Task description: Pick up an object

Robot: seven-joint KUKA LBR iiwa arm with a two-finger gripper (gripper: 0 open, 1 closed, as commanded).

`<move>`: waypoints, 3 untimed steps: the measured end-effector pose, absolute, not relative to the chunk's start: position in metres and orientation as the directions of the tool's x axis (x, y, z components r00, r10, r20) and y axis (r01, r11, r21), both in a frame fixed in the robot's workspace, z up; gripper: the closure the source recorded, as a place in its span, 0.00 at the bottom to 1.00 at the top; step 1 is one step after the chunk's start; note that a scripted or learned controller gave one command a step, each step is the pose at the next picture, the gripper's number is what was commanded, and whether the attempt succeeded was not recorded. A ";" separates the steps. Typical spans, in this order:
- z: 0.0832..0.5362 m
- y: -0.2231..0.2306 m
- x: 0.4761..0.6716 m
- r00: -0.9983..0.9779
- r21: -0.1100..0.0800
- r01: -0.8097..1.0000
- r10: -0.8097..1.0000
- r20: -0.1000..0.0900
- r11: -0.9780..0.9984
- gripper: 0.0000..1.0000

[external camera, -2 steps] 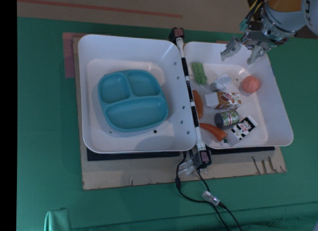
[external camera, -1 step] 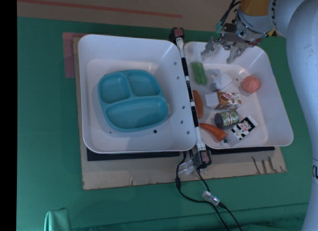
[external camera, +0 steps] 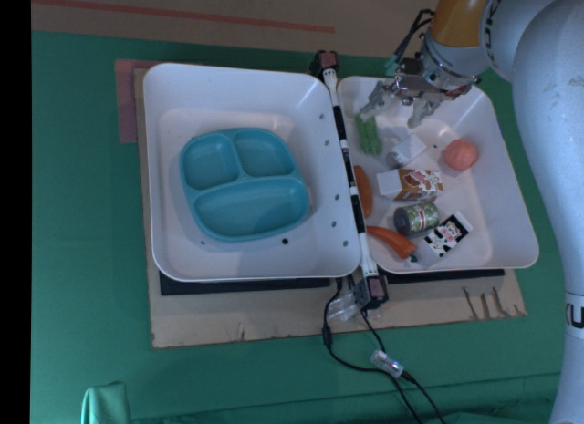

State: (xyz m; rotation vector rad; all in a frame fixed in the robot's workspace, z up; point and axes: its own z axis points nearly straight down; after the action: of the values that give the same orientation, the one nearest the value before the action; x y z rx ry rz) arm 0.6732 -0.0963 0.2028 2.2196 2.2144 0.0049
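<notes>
Cables (external camera: 365, 345) trail across the green mat (external camera: 82, 231) at the near edge, leading up to the seam between the two white bins, presumably serving fixtures along that divider. Left of the seam, the left bin (external camera: 173, 94) carries a teal divided plate (external camera: 245, 185) set flat in its middle, apart from the clutter. Right of the seam, the right bin (external camera: 497, 222) gathers the candidates for picking: a green vegetable (external camera: 369, 133), a white block (external camera: 408, 149), an orange ball (external camera: 461, 153), a juice carton (external camera: 411, 182), a small can (external camera: 416, 219), a black-and-white carton (external camera: 445, 234) and a carrot (external camera: 392, 242) by the divider. Over the far part of this bin hangs the gripper (external camera: 399, 110), fingers spread apart and nothing between them, just above the green vegetable and white block, which makes one of them the likely target.
</notes>
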 end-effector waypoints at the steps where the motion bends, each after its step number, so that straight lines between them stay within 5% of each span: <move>1: 0.198 -0.097 0.657 0.003 0.015 1.000 1.000 -0.003 -0.003 0.00; 2: 0.211 -0.097 0.659 0.005 0.022 1.000 1.000 -0.002 -0.005 1.00; 3: 0.211 -0.097 0.659 0.005 0.022 1.000 1.000 -0.002 -0.005 0.00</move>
State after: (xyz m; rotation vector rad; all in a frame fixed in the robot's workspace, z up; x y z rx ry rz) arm 0.6590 -0.0966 0.2108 2.2151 2.2032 0.0218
